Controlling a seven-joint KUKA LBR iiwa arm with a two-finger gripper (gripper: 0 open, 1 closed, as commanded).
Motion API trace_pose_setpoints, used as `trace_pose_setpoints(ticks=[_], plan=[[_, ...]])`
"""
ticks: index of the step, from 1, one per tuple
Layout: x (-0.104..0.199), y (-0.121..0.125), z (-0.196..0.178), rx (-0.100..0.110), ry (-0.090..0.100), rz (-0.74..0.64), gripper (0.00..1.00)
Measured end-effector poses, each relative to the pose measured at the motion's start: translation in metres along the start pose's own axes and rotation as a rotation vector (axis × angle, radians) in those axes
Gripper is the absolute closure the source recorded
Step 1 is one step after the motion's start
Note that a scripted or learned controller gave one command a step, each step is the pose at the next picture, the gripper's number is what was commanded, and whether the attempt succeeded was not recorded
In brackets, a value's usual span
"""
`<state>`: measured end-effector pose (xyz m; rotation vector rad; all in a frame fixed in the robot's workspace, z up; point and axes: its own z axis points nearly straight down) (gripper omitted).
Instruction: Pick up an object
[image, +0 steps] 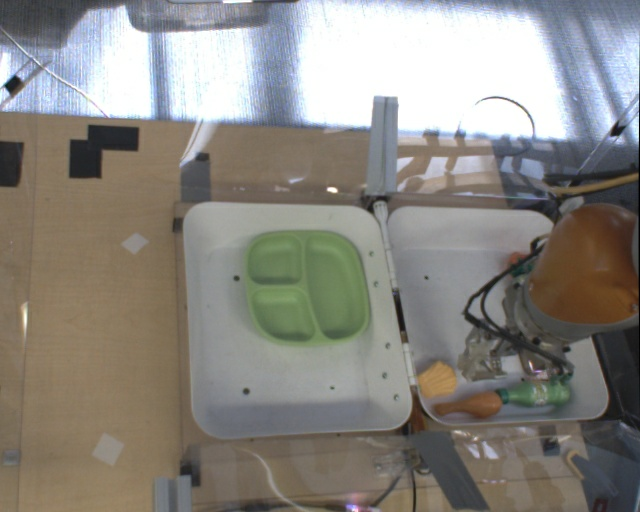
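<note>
Gripper (492, 358) hangs low in the right bin (440, 260), half hidden beneath the orange band (588, 262) and tangled cables; its finger state cannot be told. Just beside it, toward the near wall, lie a yellow piece (437, 379), an orange-brown object (472, 405) and a green one (538, 396), shapes unclear. Well left, a green divided plate (305, 287) sits in the other bin (215, 390).

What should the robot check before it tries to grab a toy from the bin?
1. Toys to pick lie in the right bin: ok, a carrot-shaped toy and a yellow toy sit near its front edge.
2. Gripper is over that bin: ok, just behind the carrot-shaped toy.
3. Fingers open: cannot tell.
4. Something already held: cannot tell.
5. Green plate out of the way: ok, it lies in the left bin.
</note>
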<state>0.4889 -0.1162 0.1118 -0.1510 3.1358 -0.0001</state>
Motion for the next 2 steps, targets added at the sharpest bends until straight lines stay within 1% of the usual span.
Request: trace_pose_setpoints(ticks=[1,2], plan=[[-0.034,0.059,-0.077,0.001,-0.013,-0.125,1.0],[-0.055,-0.009,-0.165,0.003,-0.013,0.241,1.0]])
